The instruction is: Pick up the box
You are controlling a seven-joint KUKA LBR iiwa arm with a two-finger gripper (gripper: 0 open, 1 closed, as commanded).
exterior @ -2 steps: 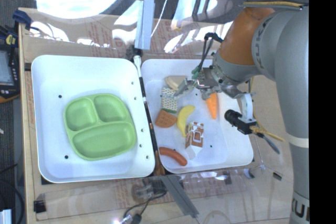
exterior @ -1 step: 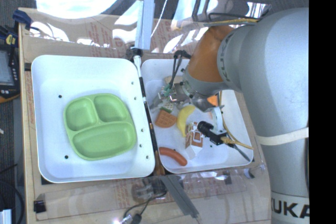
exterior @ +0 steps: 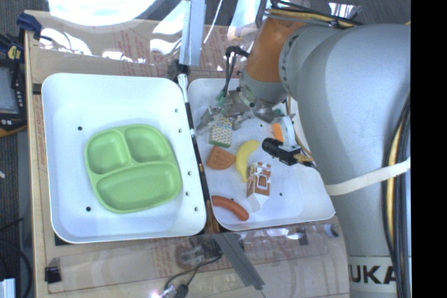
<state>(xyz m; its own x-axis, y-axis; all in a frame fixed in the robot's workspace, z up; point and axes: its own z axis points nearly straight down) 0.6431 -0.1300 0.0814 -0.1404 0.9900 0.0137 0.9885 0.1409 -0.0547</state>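
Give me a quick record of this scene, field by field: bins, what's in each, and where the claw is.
left bin: holds a green divided tray
right bin: holds toy food and a small box
items by the box: banana, sausage, orange wedge, checkered piece
claw: low over the right bin's far end, near the checkered piece
box state: lying in the bin, apart from the claw

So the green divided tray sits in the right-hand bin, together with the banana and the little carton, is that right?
Not quite. In the camera view, the green divided tray lies by itself in the left bin. The banana and the little carton are in the right bin, where the arm reaches in.
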